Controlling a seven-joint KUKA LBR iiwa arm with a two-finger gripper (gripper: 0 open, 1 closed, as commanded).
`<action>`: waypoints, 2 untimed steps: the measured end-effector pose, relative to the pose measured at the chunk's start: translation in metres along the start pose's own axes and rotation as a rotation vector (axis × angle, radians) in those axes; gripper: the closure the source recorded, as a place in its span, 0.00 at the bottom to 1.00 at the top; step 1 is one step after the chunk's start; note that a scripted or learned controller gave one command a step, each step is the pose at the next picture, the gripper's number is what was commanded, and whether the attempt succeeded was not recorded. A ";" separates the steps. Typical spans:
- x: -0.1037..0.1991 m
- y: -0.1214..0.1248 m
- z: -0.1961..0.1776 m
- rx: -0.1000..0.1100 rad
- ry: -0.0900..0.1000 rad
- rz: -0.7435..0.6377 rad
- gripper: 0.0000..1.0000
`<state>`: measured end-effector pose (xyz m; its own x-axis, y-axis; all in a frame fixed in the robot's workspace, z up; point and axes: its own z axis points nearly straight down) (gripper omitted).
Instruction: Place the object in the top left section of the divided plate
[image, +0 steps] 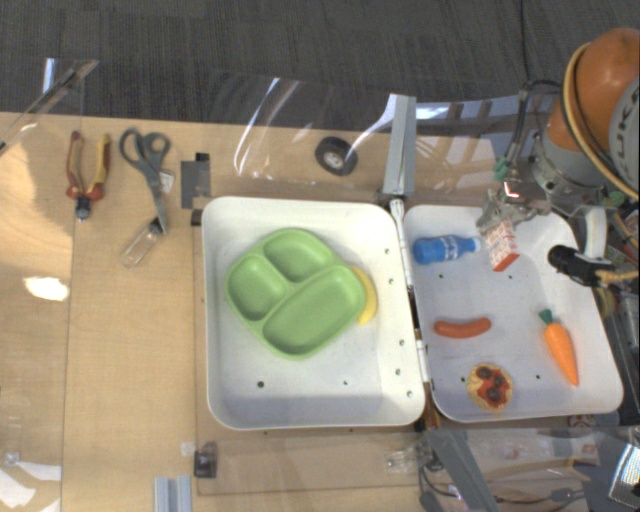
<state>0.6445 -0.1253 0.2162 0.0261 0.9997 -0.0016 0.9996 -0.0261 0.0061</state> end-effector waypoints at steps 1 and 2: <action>0.044 0.002 -0.050 -0.001 0.002 -0.059 1.00; 0.097 -0.032 -0.035 0.001 0.002 -0.107 1.00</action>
<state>0.6152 -0.0277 0.2511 -0.0806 0.9967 -0.0002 0.9967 0.0806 0.0048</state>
